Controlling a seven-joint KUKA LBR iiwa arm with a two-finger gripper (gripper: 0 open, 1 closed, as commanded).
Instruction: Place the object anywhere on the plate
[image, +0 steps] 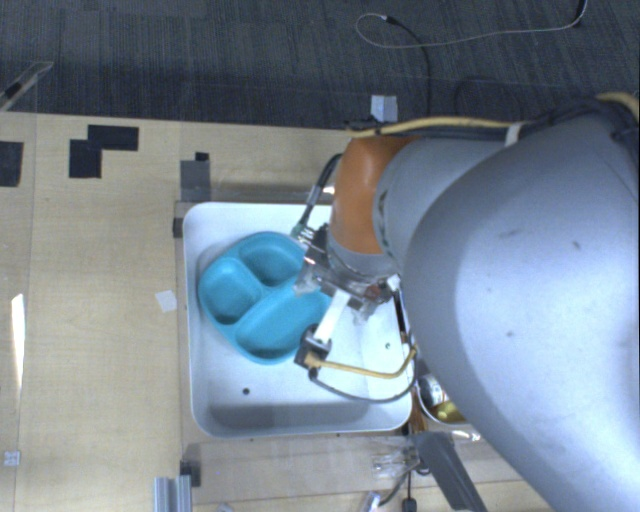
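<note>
A blue plate with three compartments lies in the left white bin, toward its back left. My gripper hangs over the plate's right edge, seen from above under the orange band and the grey wrist. The wrist hides whatever is beneath it, so I cannot tell whether the gripper holds anything. The plate's compartments that show hold nothing.
The grey arm covers most of the right side, including the right bin. A small shiny metal and yellow thing peeks out below the arm near the bins' front edge. Bare white floor of the left bin shows in front of the plate.
</note>
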